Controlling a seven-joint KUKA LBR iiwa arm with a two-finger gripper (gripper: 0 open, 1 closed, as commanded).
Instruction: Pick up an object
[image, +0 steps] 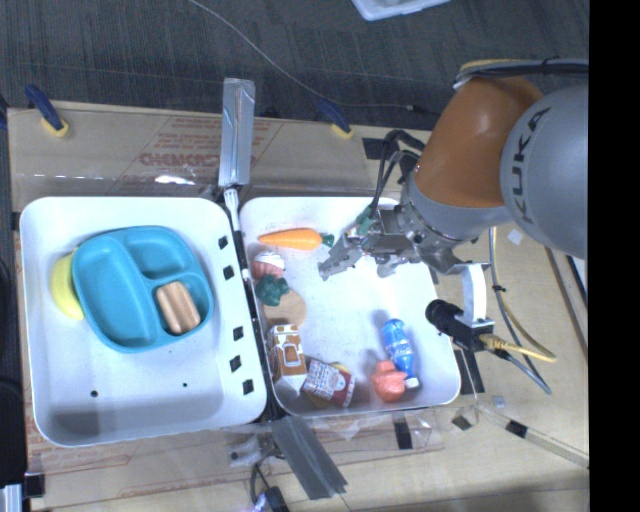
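Jaws (345, 255) spread and empty; the carrot (291, 239) lies at nine o'clock, so I should straddle its middle squarely.

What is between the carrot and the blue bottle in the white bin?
Mostly bare white bin floor. The gripper hangs just right of the carrot, above the bottle, in the camera view.
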